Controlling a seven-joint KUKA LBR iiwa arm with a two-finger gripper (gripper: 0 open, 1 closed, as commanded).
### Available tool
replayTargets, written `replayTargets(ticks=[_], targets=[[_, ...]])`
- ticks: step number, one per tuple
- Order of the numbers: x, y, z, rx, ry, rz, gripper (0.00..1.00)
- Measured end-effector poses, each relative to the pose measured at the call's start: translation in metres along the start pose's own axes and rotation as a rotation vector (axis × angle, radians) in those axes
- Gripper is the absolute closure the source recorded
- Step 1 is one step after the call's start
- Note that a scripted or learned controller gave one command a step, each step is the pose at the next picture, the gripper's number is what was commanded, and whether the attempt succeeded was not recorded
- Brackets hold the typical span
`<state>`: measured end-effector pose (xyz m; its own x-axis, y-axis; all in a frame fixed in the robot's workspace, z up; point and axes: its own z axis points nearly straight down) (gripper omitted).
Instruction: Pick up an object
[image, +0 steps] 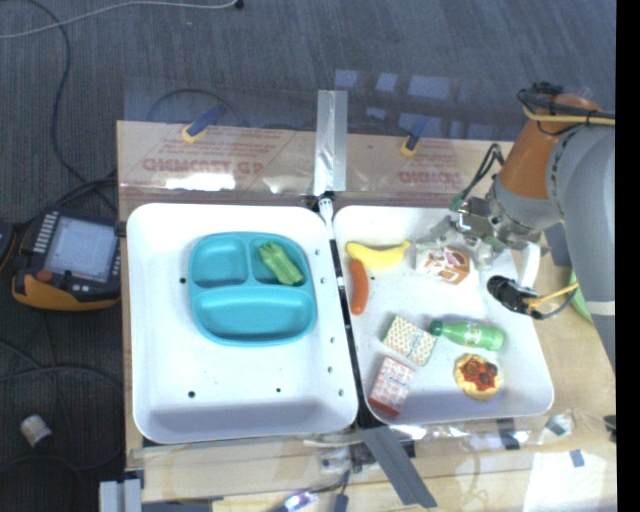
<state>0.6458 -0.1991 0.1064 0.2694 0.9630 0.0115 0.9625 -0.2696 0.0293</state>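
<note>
1. Arm (560, 160): grey with an orange band, entering from the right of the camera view and bent over the far right corner of the right bin.
2. Pincer (468, 228): low over the far part of the right bin, just above and beside the white packet with a red-brown print. Whether it is parted or closed cannot be told, and nothing can be made out in its grip.
3. Right bin (530, 395): shallow, white, on the tabletop (230, 160). Contents follow in items 4 to 10.
4. White packet with red-brown print (445, 264): far middle of the bin, next to the pincer.
5. Banana (377, 254): yellow, near the far left corner, lying across the bin.
6. Carrot (359, 284): orange, along the left wall, just below the banana.
7. Green bottle (468, 334): lying on its side in the middle right.
8. Patterned box (409, 340): pale with green marks, just left of the bottle.
9. Pink-and-white box (391, 385): near the front left, below the patterned box.
10. Round toy pizza (478, 375): yellow rim, red centre, front right, below the bottle.
11. Left bin (160, 380): white, touching the right bin along its side.
12. Blue divided plate (240, 300): in the far half of the left bin.
13. Green vegetable (281, 263): in the plate's upper right compartment.
14. Handheld control unit (70, 260): on the floor, left of the tabletop.
</note>
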Motion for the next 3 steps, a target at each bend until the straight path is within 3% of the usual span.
replayTargets(ticks=[1,2,3], targets=[[0.013,-0.026,0.001,-0.015,-0.020,-0.076,0.00],[0.068,-0.042,-0.051,0.032,-0.008,-0.343,0.00],[0.090,-0.031,0.014,0.033,-0.007,-0.447,0.00]])
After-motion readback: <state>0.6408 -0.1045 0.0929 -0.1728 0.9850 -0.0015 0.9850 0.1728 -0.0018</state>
